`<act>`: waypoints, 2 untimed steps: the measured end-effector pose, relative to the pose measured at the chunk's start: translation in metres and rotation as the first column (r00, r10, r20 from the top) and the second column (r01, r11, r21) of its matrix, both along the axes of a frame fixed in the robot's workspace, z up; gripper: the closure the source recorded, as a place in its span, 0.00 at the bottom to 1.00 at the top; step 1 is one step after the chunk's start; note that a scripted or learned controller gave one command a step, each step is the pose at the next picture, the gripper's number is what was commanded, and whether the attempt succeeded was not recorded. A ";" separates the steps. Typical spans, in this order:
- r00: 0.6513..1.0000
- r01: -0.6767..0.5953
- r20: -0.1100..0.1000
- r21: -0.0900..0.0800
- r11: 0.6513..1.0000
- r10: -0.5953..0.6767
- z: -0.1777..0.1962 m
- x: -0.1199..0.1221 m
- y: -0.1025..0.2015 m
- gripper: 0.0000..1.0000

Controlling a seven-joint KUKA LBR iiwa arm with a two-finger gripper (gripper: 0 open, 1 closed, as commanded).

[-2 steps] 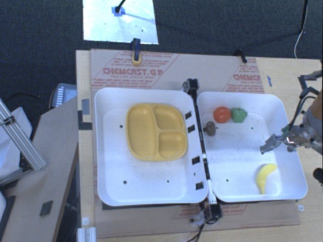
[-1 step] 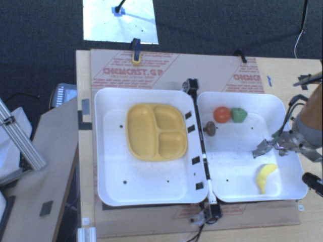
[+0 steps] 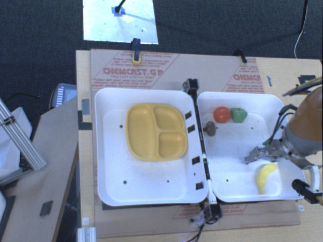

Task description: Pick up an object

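Observation:
In the right bin (image 3: 237, 185) a yellow banana (image 3: 265, 177) lies near the front right corner. My gripper (image 3: 261, 156) hangs just above the banana's upper end, reaching in from the right. A red round fruit (image 3: 221, 114) and a green item (image 3: 238, 115) sit side by side at the back of this bin. A small brown object (image 3: 210, 129) rests close to the bin's left wall.
The left bin (image 3: 111, 175) holds a yellow divided plate (image 3: 156, 131) in its middle. A black clip strip (image 3: 198, 135) runs between the two bins. The arm's orange band (image 3: 309, 116) is over the right bin's right edge.

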State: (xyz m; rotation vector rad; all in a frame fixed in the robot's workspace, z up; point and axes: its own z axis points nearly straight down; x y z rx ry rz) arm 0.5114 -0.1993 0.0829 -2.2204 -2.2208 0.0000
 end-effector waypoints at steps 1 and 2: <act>1.000 0.001 0.005 -0.003 1.000 -0.001 0.013 0.001 -0.001 1.00; 1.000 -0.004 0.005 -0.002 1.000 0.004 0.057 0.004 0.004 1.00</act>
